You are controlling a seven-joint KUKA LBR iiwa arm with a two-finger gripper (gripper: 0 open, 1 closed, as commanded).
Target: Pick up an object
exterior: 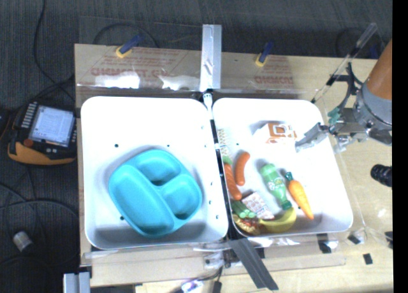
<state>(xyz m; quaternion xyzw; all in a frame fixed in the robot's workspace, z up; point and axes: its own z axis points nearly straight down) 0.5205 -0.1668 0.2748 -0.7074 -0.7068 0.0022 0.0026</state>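
Lying nearest the camera in the right bin (319, 218), a yellow banana (278, 221) curves along the near wall, with a small red-and-white packet (256, 204) just beside it on the left. An orange carrot (298, 197) lies tilted just to the right, its green top pointing away, and a green bottle (273, 180) sits beside it toward the middle. Farther left, a reddish sausage (240, 166) and a second orange-red piece (231, 181) rest close to the wall shared by both bins. Across that wall, the left bin (102, 120) carries a turquoise divided tray (155, 190), turned at a slant.

Farther back in the right bin lies a white card with orange print (278, 131). The gripper (310, 137) hangs over the far right part of this bin, near the card and well apart from the cluster of food; whether its jaws are parted or closed cannot be told, and nothing shows between them. Beyond both bins, a clear sheet (153, 65) is clipped to the bench (357, 151).
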